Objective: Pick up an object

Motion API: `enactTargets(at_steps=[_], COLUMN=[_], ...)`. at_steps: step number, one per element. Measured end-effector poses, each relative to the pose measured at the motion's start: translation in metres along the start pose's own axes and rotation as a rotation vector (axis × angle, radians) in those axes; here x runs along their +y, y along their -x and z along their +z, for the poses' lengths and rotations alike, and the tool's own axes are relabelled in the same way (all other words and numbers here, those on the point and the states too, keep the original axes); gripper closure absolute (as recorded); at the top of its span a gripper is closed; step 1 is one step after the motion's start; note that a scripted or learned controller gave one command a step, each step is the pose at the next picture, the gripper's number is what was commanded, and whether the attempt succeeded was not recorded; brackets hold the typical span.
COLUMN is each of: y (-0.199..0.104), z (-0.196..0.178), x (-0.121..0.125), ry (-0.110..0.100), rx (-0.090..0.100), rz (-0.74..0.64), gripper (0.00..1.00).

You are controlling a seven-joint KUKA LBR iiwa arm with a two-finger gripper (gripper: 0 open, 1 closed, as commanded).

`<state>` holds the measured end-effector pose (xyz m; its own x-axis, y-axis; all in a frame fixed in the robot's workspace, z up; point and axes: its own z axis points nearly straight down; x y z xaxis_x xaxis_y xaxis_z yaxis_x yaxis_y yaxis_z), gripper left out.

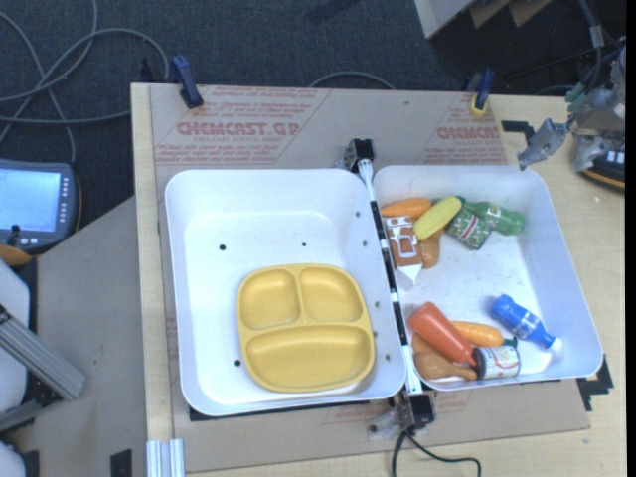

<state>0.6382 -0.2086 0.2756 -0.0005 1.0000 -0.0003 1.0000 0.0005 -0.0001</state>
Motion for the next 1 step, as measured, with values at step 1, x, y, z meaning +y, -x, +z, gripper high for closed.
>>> enactTargets(at_steps=[1], y=[0.0088], z=[0.1779], x=[0.0246], ry=[0.001], rx=[0.008], rz=[-0.004], gripper=[0.00])
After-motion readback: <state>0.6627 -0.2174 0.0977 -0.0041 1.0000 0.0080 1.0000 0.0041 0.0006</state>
